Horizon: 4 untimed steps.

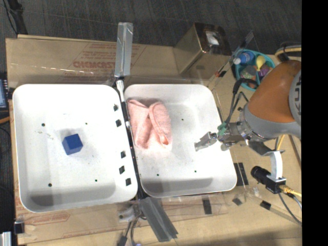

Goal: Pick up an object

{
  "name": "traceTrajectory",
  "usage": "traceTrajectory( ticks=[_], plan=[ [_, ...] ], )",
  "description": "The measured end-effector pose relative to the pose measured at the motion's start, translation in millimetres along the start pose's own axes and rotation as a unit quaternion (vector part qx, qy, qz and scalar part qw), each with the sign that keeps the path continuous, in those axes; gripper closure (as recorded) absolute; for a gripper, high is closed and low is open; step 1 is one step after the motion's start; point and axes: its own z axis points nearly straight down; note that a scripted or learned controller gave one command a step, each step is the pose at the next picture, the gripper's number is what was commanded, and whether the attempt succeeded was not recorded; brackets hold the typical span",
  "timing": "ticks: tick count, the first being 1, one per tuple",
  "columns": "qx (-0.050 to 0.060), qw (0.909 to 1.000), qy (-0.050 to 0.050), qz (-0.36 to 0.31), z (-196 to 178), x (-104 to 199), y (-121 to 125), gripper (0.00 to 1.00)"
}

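Camera view: one blue cube (73,143) in left bin (31,188), one pink cloth (148,123) in right bin (205,181), gripper (204,141) spread, holding nothing.

Two white bins (31,137), one blue cube (72,143), one pink cloth (148,123).

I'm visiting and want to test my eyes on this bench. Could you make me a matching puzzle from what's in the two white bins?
Things:
1. small blue cube
2. crumpled pink cloth
3. metal two-finger tool

Places:
A. over the right bin, on its right side
B. on the floor of the left bin
C. in the right bin, by its left wall

Pairs: 1-B, 2-C, 3-A
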Motion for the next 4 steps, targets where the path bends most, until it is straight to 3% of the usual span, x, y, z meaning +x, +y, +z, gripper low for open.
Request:
traceTrajectory(
  ticks=[1, 2, 3, 4],
  plan=[
    [-0.001, 0.9955, -0.001, -0.095, 49, 33, 81, 0.0],
    [-0.002, 0.981, -0.001, -0.194, 124, 77, 97, 0.0],
    [-0.001, 0.9805, 0.0, -0.196, 114, 77, 98, 1.0],
    [-0.001, 0.9974, -0.001, -0.071, 25, 145, 135, 1.0]
  ],
)
